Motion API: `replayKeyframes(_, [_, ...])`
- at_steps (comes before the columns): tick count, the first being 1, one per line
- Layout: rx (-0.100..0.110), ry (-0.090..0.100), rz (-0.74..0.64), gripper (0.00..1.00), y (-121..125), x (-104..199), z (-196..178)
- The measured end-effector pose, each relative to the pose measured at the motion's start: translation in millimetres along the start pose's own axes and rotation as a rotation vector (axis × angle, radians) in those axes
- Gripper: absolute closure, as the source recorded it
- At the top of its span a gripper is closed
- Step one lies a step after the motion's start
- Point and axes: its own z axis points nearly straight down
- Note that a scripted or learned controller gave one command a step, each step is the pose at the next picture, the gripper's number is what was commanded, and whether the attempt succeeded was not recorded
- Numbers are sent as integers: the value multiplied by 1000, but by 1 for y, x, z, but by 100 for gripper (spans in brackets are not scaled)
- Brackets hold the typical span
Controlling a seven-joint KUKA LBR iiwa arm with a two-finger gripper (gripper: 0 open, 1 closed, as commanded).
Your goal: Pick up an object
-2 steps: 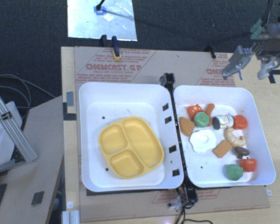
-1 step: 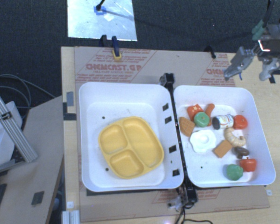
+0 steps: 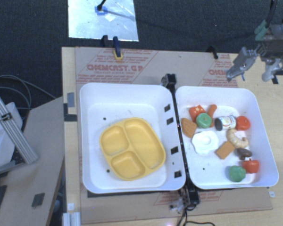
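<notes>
Hovering beyond the right bin (image 3: 262,126), the gripper (image 3: 254,69) has its fingers spread, holding nothing. That bin contains about eleven toy foods (image 3: 219,135); the left bin (image 3: 92,126) contains one yellow tray (image 3: 132,148).

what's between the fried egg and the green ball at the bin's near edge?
Camera view: between the fried egg and the green ball, the tan cracker piece sits just off the line; otherwise bare white bin floor.
</notes>
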Motion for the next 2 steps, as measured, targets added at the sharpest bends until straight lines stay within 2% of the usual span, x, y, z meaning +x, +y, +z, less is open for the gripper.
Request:
replayKeyframes(1, [0,0,0,0,0,0,0])
replayKeyframes(2, [-4,0,-4,100,1,0,-11])
